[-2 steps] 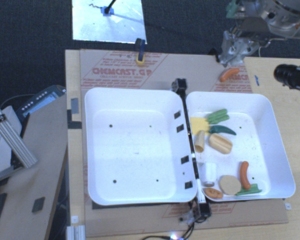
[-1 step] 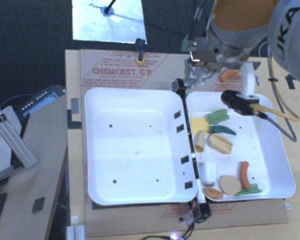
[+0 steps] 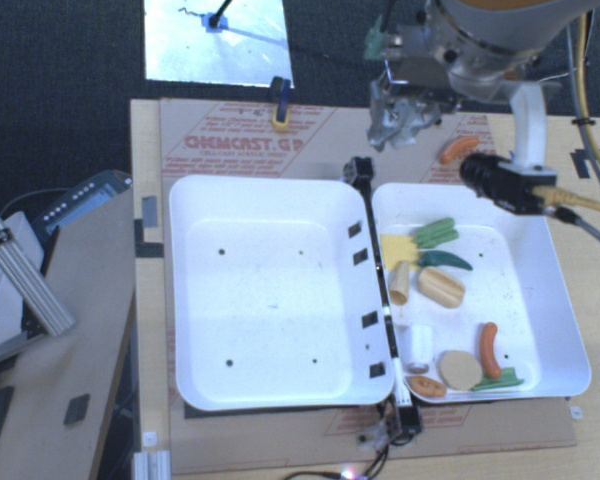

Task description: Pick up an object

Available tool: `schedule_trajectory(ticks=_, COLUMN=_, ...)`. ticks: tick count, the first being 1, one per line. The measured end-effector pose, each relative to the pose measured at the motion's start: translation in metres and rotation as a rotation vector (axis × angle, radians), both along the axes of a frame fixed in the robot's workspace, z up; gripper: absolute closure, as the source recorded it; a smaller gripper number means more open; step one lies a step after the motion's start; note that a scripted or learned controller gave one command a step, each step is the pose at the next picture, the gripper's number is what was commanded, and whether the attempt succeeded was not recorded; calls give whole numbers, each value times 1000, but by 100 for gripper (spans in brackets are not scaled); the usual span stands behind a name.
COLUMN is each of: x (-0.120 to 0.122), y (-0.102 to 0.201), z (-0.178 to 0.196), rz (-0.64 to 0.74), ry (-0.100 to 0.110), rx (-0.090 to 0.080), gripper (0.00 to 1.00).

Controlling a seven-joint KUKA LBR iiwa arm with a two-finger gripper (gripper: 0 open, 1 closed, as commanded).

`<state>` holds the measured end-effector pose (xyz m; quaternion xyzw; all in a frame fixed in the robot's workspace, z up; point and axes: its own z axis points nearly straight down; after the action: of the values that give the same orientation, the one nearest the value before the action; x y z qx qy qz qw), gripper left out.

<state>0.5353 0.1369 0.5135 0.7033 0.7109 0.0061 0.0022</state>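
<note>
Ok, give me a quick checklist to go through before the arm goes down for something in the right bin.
1. Gripper raised above the bench behind the bins: ok.
2. Nothing seen between its fingers: ok.
3. Targets in right bin: ok, bread roll, red sausage, green pepper.
4. Roll free to grasp: not ok, pepper and yellow piece crowd it.
5. Gripper over a target: not ok.
6. Finger opening: cannot tell.
</note>
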Motion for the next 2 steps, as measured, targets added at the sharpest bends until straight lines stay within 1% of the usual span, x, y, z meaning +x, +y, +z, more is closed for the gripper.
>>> schedule_trajectory(ticks=1, x=2, y=61, z=-85, rz=-2, ry=15, rx=-5, gripper=100)
schedule_trajectory(ticks=2, x=-51, y=86, z=29, rz=0, ry=0, rx=3, gripper=100)
